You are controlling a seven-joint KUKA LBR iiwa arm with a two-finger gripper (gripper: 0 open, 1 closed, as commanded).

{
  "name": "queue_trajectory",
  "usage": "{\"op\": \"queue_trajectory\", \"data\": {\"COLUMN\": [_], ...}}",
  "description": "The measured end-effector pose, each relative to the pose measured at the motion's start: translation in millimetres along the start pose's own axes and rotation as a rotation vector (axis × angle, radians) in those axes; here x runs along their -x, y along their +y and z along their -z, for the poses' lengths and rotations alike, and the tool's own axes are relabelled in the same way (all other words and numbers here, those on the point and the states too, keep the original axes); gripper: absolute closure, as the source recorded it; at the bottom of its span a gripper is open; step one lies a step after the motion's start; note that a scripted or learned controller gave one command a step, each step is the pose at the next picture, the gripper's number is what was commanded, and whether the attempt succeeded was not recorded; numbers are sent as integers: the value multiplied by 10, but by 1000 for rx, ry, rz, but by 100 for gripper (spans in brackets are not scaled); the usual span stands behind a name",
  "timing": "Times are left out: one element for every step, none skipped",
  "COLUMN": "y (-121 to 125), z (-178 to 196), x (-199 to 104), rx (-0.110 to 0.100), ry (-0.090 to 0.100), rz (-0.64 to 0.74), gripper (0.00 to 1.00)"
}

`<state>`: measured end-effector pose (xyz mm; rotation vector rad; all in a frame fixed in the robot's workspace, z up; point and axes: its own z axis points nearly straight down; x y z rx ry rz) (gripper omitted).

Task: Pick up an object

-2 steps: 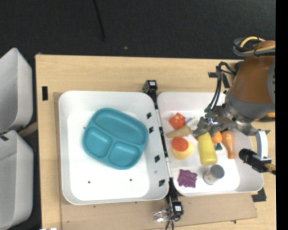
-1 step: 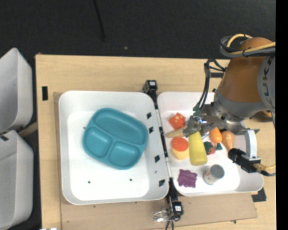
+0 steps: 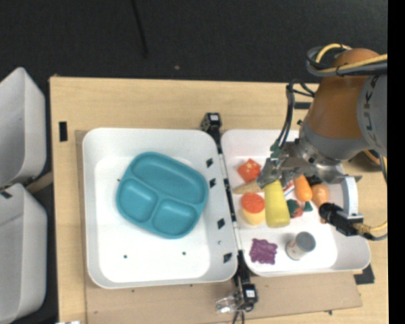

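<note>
My gripper hangs low over the right bin, just above the top end of a yellow bottle-shaped object. Whether it touches the bottle is unclear. A red-orange object lies to the gripper's left. An orange and yellow piece sits beside the bottle. On the gripper's right lie an orange carrot and a tan-orange piece. A purple grape bunch and a grey cylinder rest near the front of the bin.
The left bin holds a blue divided plate. A small green bit peeks out beside the bottle. The arm's wrist and orange band hang over the right bin's far right corner.
</note>
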<state>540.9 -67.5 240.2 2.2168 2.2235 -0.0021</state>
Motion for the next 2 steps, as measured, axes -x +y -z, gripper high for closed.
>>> {"op": "queue_trajectory", "data": {"y": [-97, -117], "z": [-95, 66], "x": [16, 55], "rx": [-1, 2], "ry": [1, 1], "rz": [-3, -4], "gripper": [100, 100]}}
